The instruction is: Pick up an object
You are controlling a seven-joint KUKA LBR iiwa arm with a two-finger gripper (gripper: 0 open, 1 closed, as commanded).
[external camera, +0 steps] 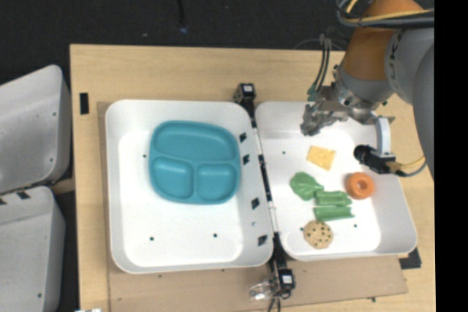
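A cookie (318,234), green pieces (322,195), an orange ring (360,185) and a cheese wedge (321,157) are seen in the right bin (391,226). The gripper (316,120) is poised above the cheese, nothing held; finger state cannot be told. Approach is judged underway; descent is required next.

Pale wood-grain desk (175,66), matt, smooth. Two white bins, left (131,245) and right (387,230), of glossy moulded plastic with soft highlights along the rims. Teal divided tray (194,161) in the left bin, smooth plastic, satin sheen. Toy food at 5 o'clock of the tray: yellow wedge (321,156), matt; green pieces (322,197), smooth plastic; orange ring (360,185), matt; speckled cookie (318,234), rough-looking. Dull grey metal hand (316,120) beneath a glossy orange band (369,47).
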